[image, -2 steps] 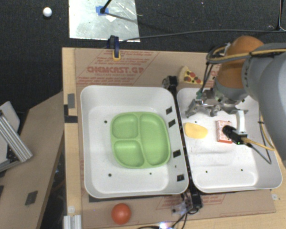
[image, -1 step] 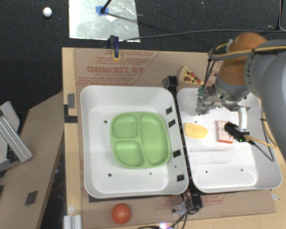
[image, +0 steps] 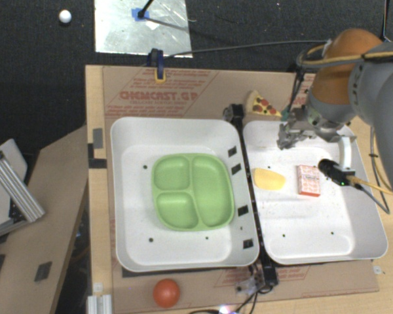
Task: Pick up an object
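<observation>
Your candidates lie in the right bin (image: 373,241): a yellow piece (image: 269,178) near its left wall, and just right of it, apart from it, a small red-and-white box (image: 308,180). Either would serve. I'd judge the yellow piece the easier, since it has bare floor on every side, while the box sits close to the dark cable end (image: 333,170) that hangs off the arm.

The tool (image: 287,140) is at the far side of the right bin, above and beyond both things, with nothing between its tips; whether it is spread or closed you cannot tell from this slant. To do the step well, bring it toward the near side until it stands squarely over the chosen thing, then descend straight (both things look flat and low, so a shallow reach would likely slip over them).

Counted: two white bins, one yellow piece, one box. The left bin (image: 128,241) holds one green divided tray (image: 191,191). On the tabletop (image: 111,90) lie one pizza-slice toy (image: 262,104) beyond the bins and one orange ball (image: 166,292) on the near edge.
</observation>
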`<state>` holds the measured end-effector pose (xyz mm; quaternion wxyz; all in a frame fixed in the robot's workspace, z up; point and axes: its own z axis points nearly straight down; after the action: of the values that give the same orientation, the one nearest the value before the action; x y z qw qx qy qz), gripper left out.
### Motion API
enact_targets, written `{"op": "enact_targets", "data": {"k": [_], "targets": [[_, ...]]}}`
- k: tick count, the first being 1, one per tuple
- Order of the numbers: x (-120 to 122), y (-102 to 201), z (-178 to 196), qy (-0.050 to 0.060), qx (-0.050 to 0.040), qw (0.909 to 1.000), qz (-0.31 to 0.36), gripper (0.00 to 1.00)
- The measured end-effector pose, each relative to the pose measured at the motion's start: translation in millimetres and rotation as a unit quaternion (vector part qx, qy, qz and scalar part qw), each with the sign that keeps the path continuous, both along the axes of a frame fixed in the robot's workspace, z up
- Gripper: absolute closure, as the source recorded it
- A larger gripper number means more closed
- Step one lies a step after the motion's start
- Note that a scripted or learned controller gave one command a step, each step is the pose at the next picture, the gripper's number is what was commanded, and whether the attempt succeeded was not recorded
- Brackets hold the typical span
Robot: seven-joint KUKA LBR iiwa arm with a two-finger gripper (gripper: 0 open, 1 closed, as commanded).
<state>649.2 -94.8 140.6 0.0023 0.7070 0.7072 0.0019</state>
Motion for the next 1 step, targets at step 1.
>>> {"op": "enact_targets", "data": {"k": [1], "targets": [[3.9, -6.7, 63.5, -0.001, -0.0005, 1.0000, 0.000, 1.00]]}}
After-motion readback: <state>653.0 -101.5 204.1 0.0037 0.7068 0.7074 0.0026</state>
